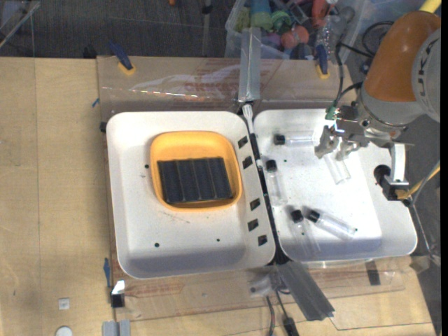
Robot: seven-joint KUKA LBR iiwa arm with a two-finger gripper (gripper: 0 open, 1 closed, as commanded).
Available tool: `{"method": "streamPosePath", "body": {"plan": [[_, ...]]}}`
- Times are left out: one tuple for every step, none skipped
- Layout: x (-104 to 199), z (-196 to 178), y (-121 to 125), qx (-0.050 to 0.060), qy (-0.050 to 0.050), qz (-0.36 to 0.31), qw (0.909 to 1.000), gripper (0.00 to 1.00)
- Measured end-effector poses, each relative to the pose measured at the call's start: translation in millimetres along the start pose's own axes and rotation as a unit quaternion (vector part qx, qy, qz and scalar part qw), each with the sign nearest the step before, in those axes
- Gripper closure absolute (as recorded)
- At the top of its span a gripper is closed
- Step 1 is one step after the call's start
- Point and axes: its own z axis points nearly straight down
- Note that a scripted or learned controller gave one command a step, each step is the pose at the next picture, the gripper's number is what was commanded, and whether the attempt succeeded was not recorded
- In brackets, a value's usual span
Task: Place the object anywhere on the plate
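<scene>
Task looked barely started. The square orange plastic plate [195, 145] sat in the left shallow white bin [133, 236], carrying a dark ribbed rectangular block [194, 178] and nothing else.

All loose objects were in the right shallow white bin [395, 233]: a clear plastic tube with a black cap [329, 221] near the front, another small clear capped tube [290, 140] toward the back, and a clear tube [271, 179] lying along the divider wall.

The pincer [334, 148] was over the back half of the right bin, well apart from the plate. A clear tube-like piece [339, 171] showed just below its tip; I couldn't tell whether it was between the fingers or lying on the bin floor, nor the pincer's state.

Left, by my read: secure one tube, carry it across the divider, set it on the plate. Nothing delivered yet.
</scene>
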Motion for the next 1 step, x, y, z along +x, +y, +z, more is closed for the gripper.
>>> {"method": "streamPosePath", "body": {"plan": [[7.3, 5.9, 58.9, -0.002, 0.000, -0.110, 0.9939, 1.00]]}}
